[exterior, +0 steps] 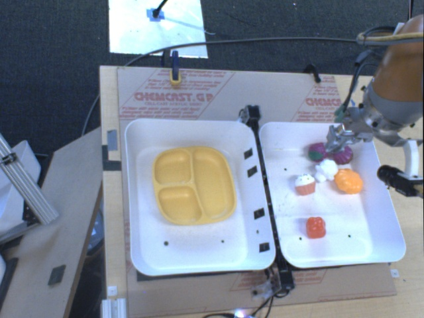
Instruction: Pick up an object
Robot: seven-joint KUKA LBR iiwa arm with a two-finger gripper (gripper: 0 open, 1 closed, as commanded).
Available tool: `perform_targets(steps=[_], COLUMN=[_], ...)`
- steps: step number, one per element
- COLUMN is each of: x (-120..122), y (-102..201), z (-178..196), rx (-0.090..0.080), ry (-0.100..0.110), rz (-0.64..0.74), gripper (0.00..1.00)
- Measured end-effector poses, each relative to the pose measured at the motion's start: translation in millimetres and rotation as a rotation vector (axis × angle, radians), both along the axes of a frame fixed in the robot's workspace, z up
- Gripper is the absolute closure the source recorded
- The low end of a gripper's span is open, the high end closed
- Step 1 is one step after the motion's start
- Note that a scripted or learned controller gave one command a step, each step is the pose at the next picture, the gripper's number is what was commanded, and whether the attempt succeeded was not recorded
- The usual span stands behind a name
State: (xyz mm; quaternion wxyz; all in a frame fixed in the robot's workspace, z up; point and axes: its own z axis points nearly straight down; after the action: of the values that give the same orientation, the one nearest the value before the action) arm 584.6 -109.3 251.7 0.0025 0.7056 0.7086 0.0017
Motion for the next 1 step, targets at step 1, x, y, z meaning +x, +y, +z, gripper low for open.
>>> perform_targets(steps=[1], x=[13.7], y=[51.4], z=[-15.8], rx=[0.002], ry=[0.004], rz=[0.005], gripper=[1.0])
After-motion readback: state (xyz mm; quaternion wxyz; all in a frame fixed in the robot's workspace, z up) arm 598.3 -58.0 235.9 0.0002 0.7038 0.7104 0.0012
